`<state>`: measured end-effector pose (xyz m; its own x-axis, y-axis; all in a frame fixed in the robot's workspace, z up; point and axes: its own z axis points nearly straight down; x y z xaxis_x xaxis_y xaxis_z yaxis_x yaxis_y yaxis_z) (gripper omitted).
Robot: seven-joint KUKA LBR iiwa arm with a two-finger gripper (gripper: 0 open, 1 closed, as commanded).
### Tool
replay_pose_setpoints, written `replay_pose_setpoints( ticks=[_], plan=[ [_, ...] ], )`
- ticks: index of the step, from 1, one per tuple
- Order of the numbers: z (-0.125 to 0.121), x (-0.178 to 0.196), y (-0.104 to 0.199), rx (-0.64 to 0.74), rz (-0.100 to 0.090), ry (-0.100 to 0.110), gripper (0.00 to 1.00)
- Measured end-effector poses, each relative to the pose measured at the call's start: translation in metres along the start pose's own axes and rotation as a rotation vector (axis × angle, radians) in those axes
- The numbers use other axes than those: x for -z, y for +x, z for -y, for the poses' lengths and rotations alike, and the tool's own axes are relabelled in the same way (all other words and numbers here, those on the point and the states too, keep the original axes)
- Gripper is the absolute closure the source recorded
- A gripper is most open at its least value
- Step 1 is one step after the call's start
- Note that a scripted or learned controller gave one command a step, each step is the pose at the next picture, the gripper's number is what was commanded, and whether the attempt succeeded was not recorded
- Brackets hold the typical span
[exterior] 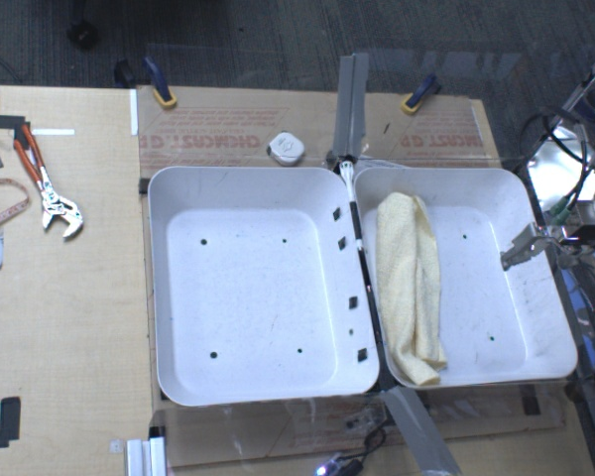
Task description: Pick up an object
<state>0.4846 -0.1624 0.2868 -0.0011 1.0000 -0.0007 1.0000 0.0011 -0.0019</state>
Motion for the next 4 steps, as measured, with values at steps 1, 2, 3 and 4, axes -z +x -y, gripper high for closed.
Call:
replay_pose_setpoints(
  ticks=[1,2,3,4],
  plan=[
    [-0.082,-0.084,0.07,0.025,-0.001,0.003,0.0],
    [-0.103,-0.194,0.048,0.141,0.001,-0.004,0.0],
    [-0.103,-0.185,0.047,0.137,0.001,-0.004,1.0],
    [-0.101,-0.193,0.047,0.241,0.001,-0.005,1.0]
  ],
)
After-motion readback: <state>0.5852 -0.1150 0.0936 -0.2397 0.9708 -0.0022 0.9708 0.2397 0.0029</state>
